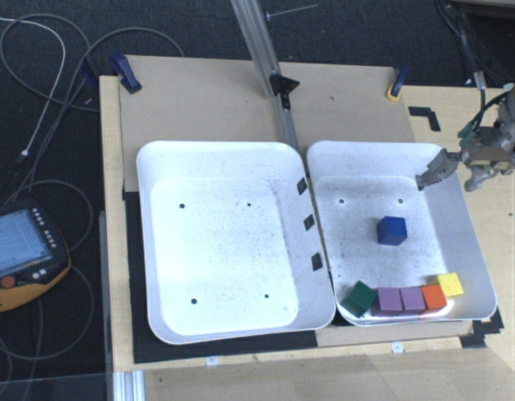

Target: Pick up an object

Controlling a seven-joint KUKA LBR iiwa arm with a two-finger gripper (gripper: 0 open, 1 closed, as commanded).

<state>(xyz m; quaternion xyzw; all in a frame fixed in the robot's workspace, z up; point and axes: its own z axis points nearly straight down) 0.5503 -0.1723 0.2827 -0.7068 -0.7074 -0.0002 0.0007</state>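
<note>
Gripper (455, 174) at right bin's (341, 159) two o'clock rim, fingers spread and holding nothing; blue cube (392, 230) sits alone mid-bin, likely easiest pick; other blocks (404, 296) crowd six o'clock wall.

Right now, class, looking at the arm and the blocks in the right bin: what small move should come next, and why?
Probably shift the gripper left and forward until it is over the blue cube. The gripper sits at the right bin's far right rim, and that cube stands alone mid-bin, while the other blocks crowd the near wall.
</note>
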